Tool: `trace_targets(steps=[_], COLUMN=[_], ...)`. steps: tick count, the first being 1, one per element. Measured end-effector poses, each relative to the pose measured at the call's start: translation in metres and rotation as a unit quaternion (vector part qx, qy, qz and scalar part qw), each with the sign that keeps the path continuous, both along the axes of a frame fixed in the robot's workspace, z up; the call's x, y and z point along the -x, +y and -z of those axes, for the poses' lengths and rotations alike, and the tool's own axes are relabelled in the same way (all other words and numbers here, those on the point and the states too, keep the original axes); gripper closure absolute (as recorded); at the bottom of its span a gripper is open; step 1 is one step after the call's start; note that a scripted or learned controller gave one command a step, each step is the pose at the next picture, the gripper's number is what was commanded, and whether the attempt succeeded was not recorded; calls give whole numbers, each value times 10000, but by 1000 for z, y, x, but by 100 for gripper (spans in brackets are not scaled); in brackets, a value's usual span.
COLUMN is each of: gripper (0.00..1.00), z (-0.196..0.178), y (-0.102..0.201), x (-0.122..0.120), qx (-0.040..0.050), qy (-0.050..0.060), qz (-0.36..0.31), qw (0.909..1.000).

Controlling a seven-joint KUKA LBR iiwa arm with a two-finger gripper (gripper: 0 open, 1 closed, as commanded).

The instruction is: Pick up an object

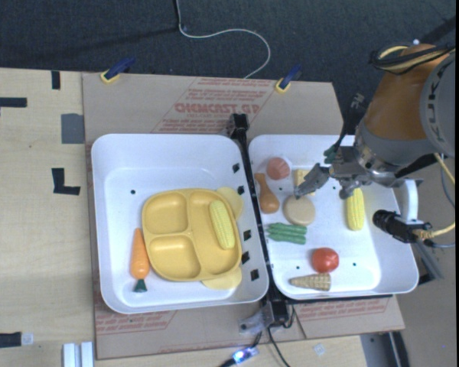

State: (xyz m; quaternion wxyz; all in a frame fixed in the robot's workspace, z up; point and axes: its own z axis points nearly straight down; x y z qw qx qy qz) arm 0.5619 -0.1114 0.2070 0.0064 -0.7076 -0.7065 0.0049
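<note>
Just below the open, empty pincer (327, 182), a pale, rounded, cream-coloured potato (300, 211).

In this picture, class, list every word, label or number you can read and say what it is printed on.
Red printing on the cardboard sheet behind the bins: upside down and too blurred to read with confidence.
A second red print on the cardboard's front edge: also too small to read.
No readable text on the bins, the yellow tray or the toy foods.
</note>
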Motion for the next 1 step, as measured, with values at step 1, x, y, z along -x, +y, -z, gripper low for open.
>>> trace_targets(steps=[1], gripper=[0], z=[-8], y=[0], x=[-3], qx=[7], qy=[-68], qz=[-15], qw=[10000])
